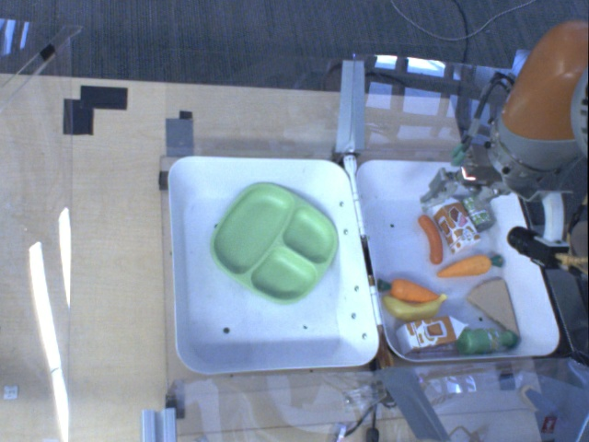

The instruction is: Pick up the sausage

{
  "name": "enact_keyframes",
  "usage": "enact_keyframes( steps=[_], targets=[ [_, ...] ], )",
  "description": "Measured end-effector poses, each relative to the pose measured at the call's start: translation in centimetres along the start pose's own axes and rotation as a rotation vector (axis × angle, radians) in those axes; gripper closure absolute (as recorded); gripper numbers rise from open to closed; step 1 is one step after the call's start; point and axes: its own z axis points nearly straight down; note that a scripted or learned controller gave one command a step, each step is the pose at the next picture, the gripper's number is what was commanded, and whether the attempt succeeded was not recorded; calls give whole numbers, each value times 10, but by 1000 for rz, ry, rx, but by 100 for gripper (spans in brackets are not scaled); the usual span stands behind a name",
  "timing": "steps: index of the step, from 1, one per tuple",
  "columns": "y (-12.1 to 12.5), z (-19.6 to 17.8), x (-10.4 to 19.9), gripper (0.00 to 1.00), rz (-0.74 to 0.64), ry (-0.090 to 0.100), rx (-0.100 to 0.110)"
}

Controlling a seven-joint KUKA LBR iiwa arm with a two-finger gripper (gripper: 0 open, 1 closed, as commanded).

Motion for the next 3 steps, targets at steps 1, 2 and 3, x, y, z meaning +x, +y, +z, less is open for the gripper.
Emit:
enact_keyframes(
  steps=[1,2,3],
  targets=[
    [-8,137,-2,0,-174,0,-2],
    [-6,126,-1,100,-175,0,-8],
    [3,44,66,100,-375,0,-4]
  ],
)
